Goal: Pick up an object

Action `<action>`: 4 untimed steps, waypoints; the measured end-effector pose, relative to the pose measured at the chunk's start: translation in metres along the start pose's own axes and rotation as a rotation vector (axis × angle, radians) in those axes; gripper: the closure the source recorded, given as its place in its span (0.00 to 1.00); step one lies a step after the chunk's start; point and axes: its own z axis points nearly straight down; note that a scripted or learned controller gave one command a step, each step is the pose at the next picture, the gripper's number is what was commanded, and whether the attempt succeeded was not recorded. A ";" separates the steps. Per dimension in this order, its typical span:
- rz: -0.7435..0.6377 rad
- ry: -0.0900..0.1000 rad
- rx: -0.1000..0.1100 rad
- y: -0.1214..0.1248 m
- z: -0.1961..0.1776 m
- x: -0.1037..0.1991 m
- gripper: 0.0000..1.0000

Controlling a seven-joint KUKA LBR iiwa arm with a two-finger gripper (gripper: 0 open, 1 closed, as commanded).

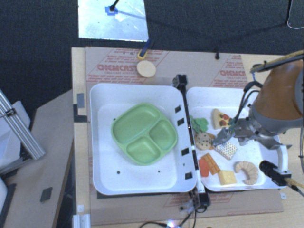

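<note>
Right bin (209, 95): waffle (227, 150) beneath fingers (222, 137).

**Inspector:** Describe the arm body.

**Technician:** The arm (280, 103) is rounded, with a broad orange band over the right bin (237, 93) and smooth grey casing directly below that band.

**Inspector:** Cabling?

**Technician:** Thin dark cables loop from the band's left edge down toward the wrist.

**Inspector:** The end effector?

**Technician:** The end effector (222, 137) is dull grey metal, narrow and angular, projecting left from the grey casing. A pale bracket with a black cylindrical part sits below the casing, near the bin's lower right corner.
</note>
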 end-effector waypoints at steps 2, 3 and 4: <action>-0.001 -0.001 -0.012 0.010 0.053 0.000 0.00; 0.004 -0.009 -0.022 0.013 0.099 -0.004 0.00; 0.005 -0.015 -0.035 0.017 0.083 -0.008 1.00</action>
